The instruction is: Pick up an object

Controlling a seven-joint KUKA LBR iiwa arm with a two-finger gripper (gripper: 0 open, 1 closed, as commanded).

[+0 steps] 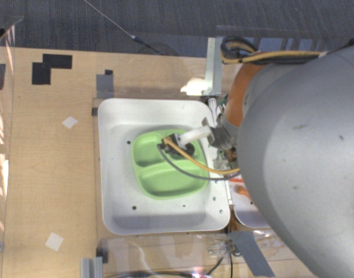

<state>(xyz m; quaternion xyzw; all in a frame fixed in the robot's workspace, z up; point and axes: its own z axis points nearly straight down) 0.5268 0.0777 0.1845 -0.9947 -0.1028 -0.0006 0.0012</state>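
1. A pale wooden counter (38, 172) carries two shallow white plastic bins side by side. The left bin (110, 155) is in full sight, while only a narrow strip of the right bin (246, 214) shows past the arm.
2. A light green plastic tray with rounded corners and a raised divider across it (165, 181) lies flat on the floor of the left bin. It sits right of the bin's middle, close to the right wall, and is turned slightly askew to the bin's sides.
3. The big grey robot arm (304, 149) enters from the right and covers most of the right bin. Its orange band (238, 97) shows just above the wrist.
4. The hand (218, 138) sits over the right rim of the left bin, just beside the far right corner of the green tray. Whether it is open or closed cannot be told, and nothing can be seen held in it.
5. A small orange-red scrap (239, 184) peeks out at the near left edge of the right bin, mostly hidden by the arm. What it is cannot be told.
6. On the counter far to the left are black tape patches (50, 67). Two pale square stickers lie left of the bin, one farther away (70, 121) and one nearer (54, 241).
7. A grey metal bracket (106, 84) stands at the far left corner of the left bin.
8. Dark carpet (165, 7) lies beyond the counter's far edge.
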